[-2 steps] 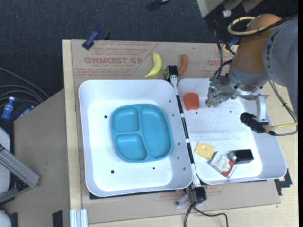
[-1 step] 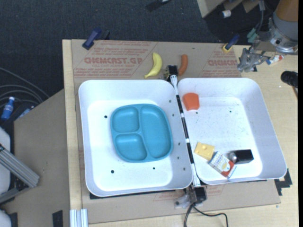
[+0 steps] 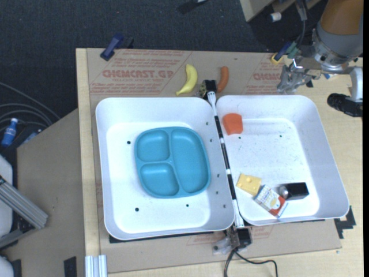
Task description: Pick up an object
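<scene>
My pincer (image 3: 290, 77) is hanging beyond the right bin's (image 3: 323, 149) far rim, carrying nothing, its opening impossible to tell; the cheese wedge (image 3: 249, 183), black block (image 3: 297, 190) and packet (image 3: 268, 199) are crowding the near corner, risking a botched, glancing grab

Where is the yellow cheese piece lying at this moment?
In the camera view, the yellow cheese piece lies in the right bin, near its front left corner, close to the divider and just left of the small white-and-red packet.

Right bin (image 3: 323, 154) middle open, orange block (image 3: 233, 123) far-left corner — cheese (image 3: 249, 183), black box (image 3: 296, 190) near edge
</scene>
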Tool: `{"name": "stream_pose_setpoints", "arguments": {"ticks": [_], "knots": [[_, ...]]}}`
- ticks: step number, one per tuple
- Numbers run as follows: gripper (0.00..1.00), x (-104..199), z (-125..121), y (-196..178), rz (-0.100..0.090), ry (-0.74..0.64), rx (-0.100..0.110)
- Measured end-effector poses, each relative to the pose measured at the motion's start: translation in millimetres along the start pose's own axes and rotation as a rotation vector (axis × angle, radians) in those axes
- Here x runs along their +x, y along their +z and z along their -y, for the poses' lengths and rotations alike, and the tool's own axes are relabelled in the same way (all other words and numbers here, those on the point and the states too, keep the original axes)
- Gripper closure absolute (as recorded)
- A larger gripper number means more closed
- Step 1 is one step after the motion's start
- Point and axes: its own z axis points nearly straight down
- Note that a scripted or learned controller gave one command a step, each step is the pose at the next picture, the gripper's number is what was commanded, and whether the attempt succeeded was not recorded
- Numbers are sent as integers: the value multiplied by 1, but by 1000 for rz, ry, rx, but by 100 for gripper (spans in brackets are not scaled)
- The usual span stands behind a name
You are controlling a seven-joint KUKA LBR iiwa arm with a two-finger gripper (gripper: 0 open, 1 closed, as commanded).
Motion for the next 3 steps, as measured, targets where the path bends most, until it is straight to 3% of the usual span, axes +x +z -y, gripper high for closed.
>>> {"name": "stream_pose_setpoints", "arguments": {"ticks": [1, 2, 3], "knots": [[100, 45, -3, 12, 0, -1, 0], [100, 70, -3, 74, 0, 0, 0], [100, 70, -4, 62, 1, -1, -3]]}}
